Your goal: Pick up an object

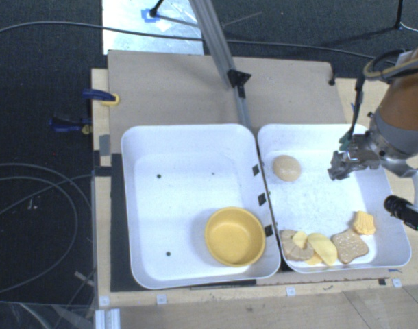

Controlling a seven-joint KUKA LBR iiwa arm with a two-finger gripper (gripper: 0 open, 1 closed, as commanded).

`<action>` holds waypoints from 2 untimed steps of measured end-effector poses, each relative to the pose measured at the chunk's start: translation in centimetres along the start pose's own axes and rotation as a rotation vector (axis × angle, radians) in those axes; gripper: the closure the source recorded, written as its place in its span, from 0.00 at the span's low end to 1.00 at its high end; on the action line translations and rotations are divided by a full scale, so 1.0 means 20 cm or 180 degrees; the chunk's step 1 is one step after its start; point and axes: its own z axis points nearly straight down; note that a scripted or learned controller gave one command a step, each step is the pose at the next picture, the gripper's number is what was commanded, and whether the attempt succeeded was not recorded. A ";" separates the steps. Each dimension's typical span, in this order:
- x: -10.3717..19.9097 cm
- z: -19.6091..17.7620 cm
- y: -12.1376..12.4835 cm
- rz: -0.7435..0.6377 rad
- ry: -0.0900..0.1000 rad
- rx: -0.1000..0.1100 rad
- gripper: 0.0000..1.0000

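While the arm hangs over the right white plastic bin, the camera view lists:
Gripper: dark metal; whether released or clenched, cannot tell.
Nearest object: pale tan round bread-like lump, matte, left of the gripper, no long axis.
Further stock: yellow and tan food-shaped pieces, nearer the camera than the gripper.
Neighbouring bin: glossy yellow bowl.
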 end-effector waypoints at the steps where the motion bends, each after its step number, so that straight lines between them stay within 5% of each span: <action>1: 0.29 0.02 0.07 -0.0018 0.0007 0.0002 1.00; 2: 0.55 -0.01 0.16 -0.0019 0.0010 -0.0001 1.00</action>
